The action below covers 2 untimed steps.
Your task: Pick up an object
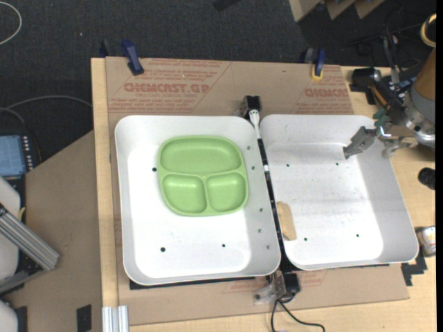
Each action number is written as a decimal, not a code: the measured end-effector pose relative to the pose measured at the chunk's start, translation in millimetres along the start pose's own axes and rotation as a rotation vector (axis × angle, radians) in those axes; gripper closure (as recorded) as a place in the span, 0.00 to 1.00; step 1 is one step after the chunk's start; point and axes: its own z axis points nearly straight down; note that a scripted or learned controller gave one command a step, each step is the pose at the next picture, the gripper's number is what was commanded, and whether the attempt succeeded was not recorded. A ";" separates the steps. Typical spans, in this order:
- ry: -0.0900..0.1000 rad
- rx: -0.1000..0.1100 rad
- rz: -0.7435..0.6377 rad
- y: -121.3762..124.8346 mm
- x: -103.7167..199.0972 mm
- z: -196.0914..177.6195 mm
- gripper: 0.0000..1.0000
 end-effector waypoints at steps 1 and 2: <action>-0.003 -0.016 -0.005 -59.2 43.9 -171.8 0.00; 0.003 -0.020 -0.014 -97.7 155.5 -295.4 0.00</action>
